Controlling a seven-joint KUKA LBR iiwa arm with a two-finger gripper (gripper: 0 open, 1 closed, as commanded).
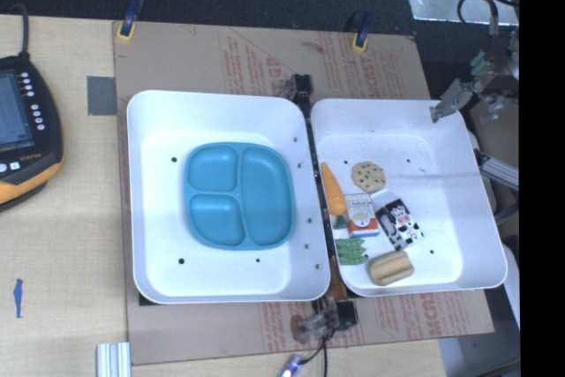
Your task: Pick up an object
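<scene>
Tabletop (62, 234): light wood, w/ a brown cardboard sheet (265, 57) under both bins, held by two clamps at the far edge.
Left bin (150, 190): white, holds a blue divided plate (238, 194).
Right bin (441, 163): white; objects are near its left wall.
Objects: carrot (333, 188), cookie (368, 176), small carton (360, 214), black-white item (398, 222), green pod (351, 252), bread roll (390, 267).
Claw (441, 109): at far right corner of right bin, above the rim; released or clenched, cannot tell.
Room: dark floor behind, pendant (22, 132) at left on the tabletop.
</scene>
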